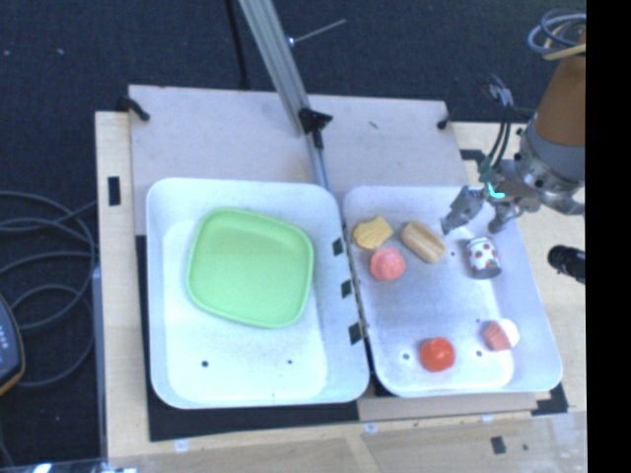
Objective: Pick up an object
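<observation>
Two shallow white bins sat side by side on a pale wooden bench (118, 294). The left bin (173, 363), matte plastic with rounded corners, held a smooth light-green square plate (250, 267) with a raised rim and softened corners. The right bin (532, 358) carried six small items. In its upper left lay a yellow lumpy piece (373, 233), and just right of it a tan oblong piece shaped like a bread roll (423, 241). A pink rounded piece (387, 264) lay directly below the yellow one, close to both. A small white cup-like object with dark red spots (482, 256) stood right of centre, apart from the roll. Along the lower edge lay a red-orange round piece (437, 354) and, further right, a pink-and-white piece (499, 335).

The gripper (480, 208) hung at the upper right of the right bin, its two grey fingers spread apart with nothing between them, just above the spotted object in the frame. The arm entered from the right; its orange band (565, 101) was cut off at the frame edge.

A ribbed metal pole (272, 47) ran diagonally from the top of the frame to the gap between the bins. Black clips (346, 289) marked that gap. Dark cables (39, 254) looped on the floor at the left. The spotted object's exact form was too small to make out.
</observation>
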`<state>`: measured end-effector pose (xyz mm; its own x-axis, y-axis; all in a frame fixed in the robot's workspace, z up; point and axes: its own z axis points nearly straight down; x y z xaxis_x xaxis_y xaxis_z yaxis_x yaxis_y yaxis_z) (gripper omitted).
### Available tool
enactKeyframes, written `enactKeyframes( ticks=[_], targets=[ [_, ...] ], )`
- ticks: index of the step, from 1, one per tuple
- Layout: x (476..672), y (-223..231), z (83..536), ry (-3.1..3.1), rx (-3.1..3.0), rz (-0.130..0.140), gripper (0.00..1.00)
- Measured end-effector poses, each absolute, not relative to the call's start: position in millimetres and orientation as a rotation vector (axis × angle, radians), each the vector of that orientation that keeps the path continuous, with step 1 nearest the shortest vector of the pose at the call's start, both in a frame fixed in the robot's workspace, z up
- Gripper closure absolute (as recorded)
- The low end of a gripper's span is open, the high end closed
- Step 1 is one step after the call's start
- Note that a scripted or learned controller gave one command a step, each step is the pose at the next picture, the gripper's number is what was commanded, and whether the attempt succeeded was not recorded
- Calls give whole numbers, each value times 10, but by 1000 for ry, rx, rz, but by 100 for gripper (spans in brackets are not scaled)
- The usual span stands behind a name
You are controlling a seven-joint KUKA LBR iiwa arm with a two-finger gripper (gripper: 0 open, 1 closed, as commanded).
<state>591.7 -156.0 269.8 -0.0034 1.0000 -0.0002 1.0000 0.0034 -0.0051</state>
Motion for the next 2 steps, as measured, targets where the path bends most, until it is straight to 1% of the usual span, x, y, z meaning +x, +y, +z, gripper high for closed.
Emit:
enactKeyframes(
  ticks=[1, 2],
  targets=[
    [5917, -1560, 2698, -2223, -2215, 6, 0],
    [5838, -1594, 2187, -2220, -2214, 11, 0]
  ],
)
